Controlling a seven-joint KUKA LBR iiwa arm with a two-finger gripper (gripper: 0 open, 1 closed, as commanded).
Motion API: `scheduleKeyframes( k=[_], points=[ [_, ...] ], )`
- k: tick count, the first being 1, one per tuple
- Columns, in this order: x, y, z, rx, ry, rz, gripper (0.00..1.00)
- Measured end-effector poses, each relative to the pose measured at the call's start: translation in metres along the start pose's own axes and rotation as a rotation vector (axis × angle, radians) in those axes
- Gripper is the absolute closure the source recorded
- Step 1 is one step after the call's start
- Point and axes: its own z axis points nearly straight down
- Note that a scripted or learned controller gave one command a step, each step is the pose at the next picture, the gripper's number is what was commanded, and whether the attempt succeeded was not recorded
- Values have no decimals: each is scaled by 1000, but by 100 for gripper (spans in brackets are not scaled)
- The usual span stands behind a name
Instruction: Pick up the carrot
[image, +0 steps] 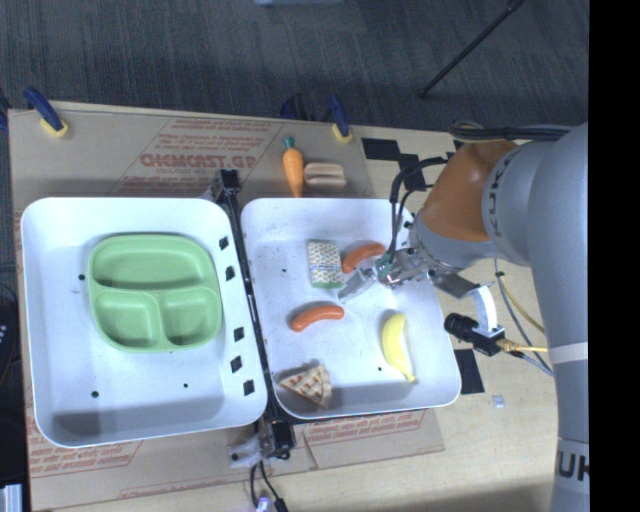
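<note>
The carrot (291, 168) is small and orange with a green top. It lies on the cardboard just behind the right bin's far rim, outside both bins, next to a little bun (324, 177). My gripper (364, 279) is low inside the right bin (268, 300), near its middle, well in front of the carrot and to its right. It sits right beside an orange sausage (361, 256) and a checkered block (323, 262). I see nothing held in it.
The right bin also holds a second sausage (316, 317), a banana (397, 345) and a sandwich wedge (306, 383). A green divided plate (154, 290) lies in the left bin (50, 330). Blue clamps (338, 120) grip the bench's far edge.
</note>
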Motion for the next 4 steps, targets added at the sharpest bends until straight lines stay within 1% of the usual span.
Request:
scheduleKeyframes(
  k=[1, 2, 3, 4],
  points=[
    [21, 33, 13, -2, -1, -91, 0],
    [-3, 8, 2, 0, 0, -348, 0],
    [-3, 8, -9, 1, 0, -352, 100],
    [10, -43, -110, -2, -3, -668, 100]
  ],
)
